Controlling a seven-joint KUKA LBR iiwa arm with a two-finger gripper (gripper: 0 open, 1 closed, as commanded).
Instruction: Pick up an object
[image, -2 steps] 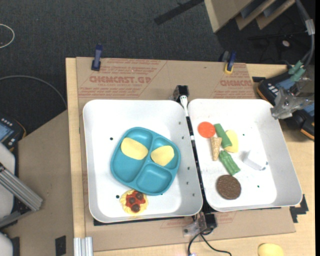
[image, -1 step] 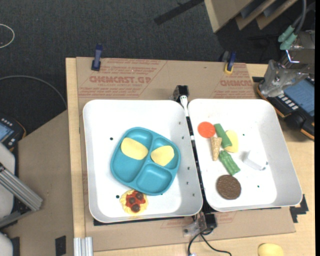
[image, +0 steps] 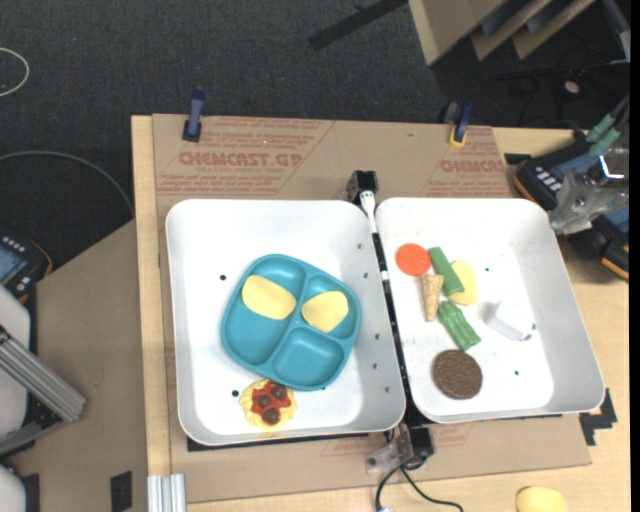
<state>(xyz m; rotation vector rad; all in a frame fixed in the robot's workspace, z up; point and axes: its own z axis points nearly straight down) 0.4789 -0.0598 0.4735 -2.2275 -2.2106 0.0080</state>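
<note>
From my seat, the tool (image: 588, 192) sits at the far right of the camera view, beyond the upper right corner of the right bin (image: 520, 215) and above the desk (image: 600, 300), not over any of the objects. It is a dark, cluttered shape there, and I cannot tell whether it is released or clenched; nothing shows in its grasp. Very little of the arm behind it is in the picture, so I read its pose no further than that.

The things to pick lie in the right bin, well apart from the tool. I count 7: an orange disc (image: 412, 259), a short green piece (image: 441, 262) just beside it, a yellow piece (image: 463, 283), a tan cone (image: 430, 295), a longer green piece (image: 459, 325), a white piece (image: 507, 323) and a brown round cookie (image: 457, 374) nearest the front rim.

In the left bin (image: 190, 300) a blue divided plate (image: 290, 350) holds 2 yellow pieces (image: 268, 296), 1 per upper compartment. A small pizza (image: 267, 403) lies just in front of the plate.
</note>
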